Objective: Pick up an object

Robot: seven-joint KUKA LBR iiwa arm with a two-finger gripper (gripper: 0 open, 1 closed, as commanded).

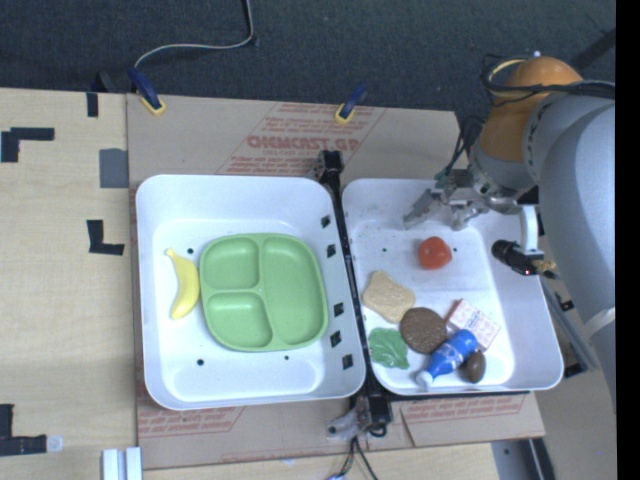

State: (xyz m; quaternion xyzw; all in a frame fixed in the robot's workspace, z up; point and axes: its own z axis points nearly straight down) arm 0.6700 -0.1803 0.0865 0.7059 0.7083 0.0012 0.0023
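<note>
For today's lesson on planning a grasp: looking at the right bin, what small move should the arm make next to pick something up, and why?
Probably shift the hand a little toward the near edge and lower it over the red tomato. The tomato lies closest to it in the right bin, apart from the crowded items, with bare floor around it.

Two smooth, glossy white plastic bins (160, 208) on matt brown cardboard (290, 138) over pale wood-grain bench top (60, 298). Inside left bin, matt green plastic tray (265, 290) beside glossy yellow plastic banana (184, 284).
</note>
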